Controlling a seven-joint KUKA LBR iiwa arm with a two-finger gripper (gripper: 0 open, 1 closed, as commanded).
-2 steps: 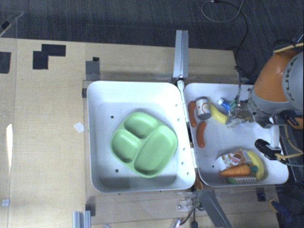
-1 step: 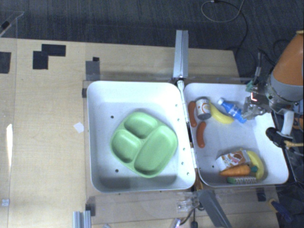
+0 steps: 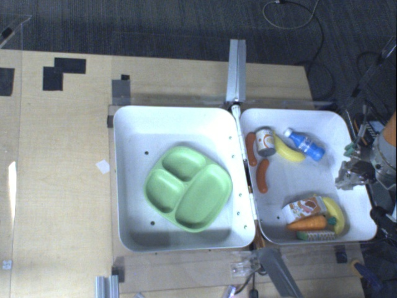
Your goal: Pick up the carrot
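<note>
Camera view: carrot (image 3: 308, 224) lies at the right bin's (image 3: 279, 231) near edge, touching a banana (image 3: 335, 212) and pouch (image 3: 303, 208). Gripper (image 3: 351, 177) hovers at the bin's right rim; jaw state unclear.

Carrot (image 3: 307, 224) in right bin (image 3: 322, 174), near corner.

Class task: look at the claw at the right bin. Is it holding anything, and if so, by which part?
Nothing shows in the claw, which is over the right bin's right rim. The carrot lies apart from it, near the bin's front edge.
</note>
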